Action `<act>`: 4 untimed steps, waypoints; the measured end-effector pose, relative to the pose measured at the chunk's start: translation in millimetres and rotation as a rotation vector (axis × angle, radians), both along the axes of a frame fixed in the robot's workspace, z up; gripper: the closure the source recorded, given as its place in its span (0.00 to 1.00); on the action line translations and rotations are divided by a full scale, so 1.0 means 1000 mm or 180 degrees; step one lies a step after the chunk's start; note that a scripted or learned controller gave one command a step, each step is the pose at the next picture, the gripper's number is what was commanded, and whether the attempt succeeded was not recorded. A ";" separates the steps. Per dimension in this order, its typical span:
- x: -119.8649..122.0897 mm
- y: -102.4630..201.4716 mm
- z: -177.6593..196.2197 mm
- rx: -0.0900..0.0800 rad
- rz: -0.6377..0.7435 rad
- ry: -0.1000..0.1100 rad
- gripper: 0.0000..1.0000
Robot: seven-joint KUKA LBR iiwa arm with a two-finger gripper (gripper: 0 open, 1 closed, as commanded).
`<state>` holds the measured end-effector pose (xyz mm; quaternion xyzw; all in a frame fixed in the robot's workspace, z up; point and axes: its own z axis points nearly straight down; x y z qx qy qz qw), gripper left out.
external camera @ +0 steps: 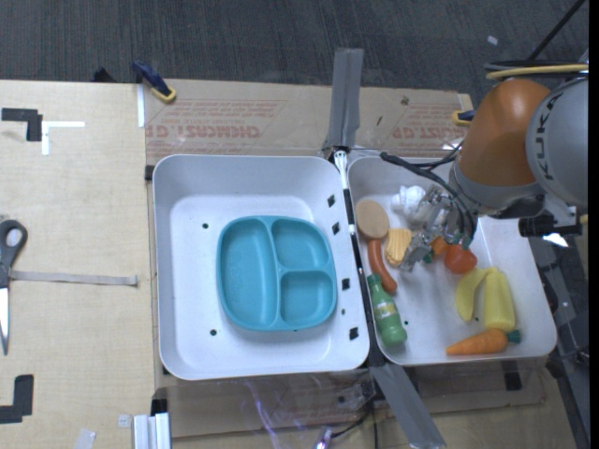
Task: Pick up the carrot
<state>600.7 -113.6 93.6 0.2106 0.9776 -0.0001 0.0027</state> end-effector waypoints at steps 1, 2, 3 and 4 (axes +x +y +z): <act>-0.019 -0.001 -0.002 0.0006 -0.2004 0.0013 0.00; -0.031 -0.064 0.020 0.0005 -0.1623 -0.0010 0.00; -0.043 -0.061 0.000 0.0011 -0.2088 0.0001 0.00; -0.084 -0.061 0.000 0.0013 -0.2564 -0.0001 0.00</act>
